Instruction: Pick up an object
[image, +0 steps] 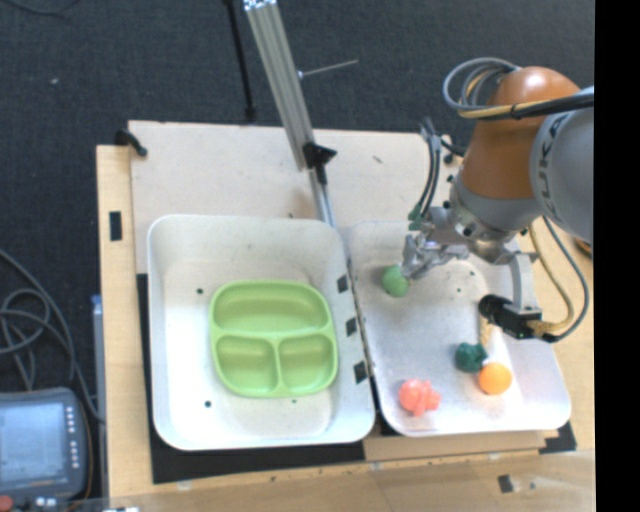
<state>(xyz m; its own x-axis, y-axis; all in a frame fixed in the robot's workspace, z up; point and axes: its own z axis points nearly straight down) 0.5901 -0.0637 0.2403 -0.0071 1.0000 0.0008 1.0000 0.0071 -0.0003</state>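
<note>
Camera view: gripper (412, 262) beside green ball (395, 282) near right bin's (540, 420) left edge; finger state cannot be told. Approach step; next, descend and close.

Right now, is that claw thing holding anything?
Tool: poised just right of the green ball; whether it grips the ball cannot be told.
</note>
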